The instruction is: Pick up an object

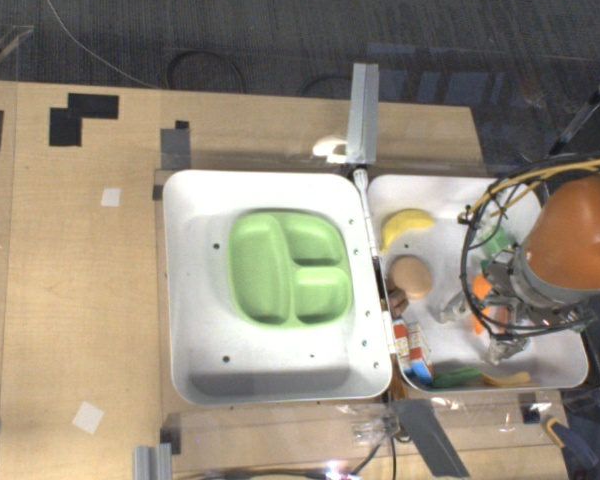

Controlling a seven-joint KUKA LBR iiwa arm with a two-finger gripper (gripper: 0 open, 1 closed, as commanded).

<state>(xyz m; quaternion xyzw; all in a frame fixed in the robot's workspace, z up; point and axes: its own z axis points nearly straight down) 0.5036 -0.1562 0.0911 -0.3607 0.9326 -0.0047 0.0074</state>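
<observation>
The right shallow white bin [578, 370] holds a small heap of objects. A yellow banana-shaped toy [406, 226] lies near the bin's far-left corner, its curved long axis running roughly along the far edge, ends drooping toward the near side. Just nearer than it sits a tan, rounded, egg-like ball [411, 275], with no clear long axis. Along the bin's left wall lies a small white carton with red printing [407, 342], its long axis following that wall, and at its near end is a small blue piece [420, 372]. A dark green elongated object [458, 375] lies along the near edge, its long axis parallel to that edge, with a tan stick-like piece [507, 377] continuing the same line toward the near-right corner. Orange pieces [480, 290] and a bit of bright green [494, 238] show beneath the arm; their shapes are too hidden to tell.

The grey arm with its orange band [572, 238] hangs over the right half of this bin, black and yellow cables looping around it. The gripper [500, 340] sits low among the objects near the bin's near-right part; whether it is wide, narrow or gripping anything cannot be told.

The left shallow white bin [190, 218] carries a light green plastic divided tray [286, 268] near its centre.
</observation>
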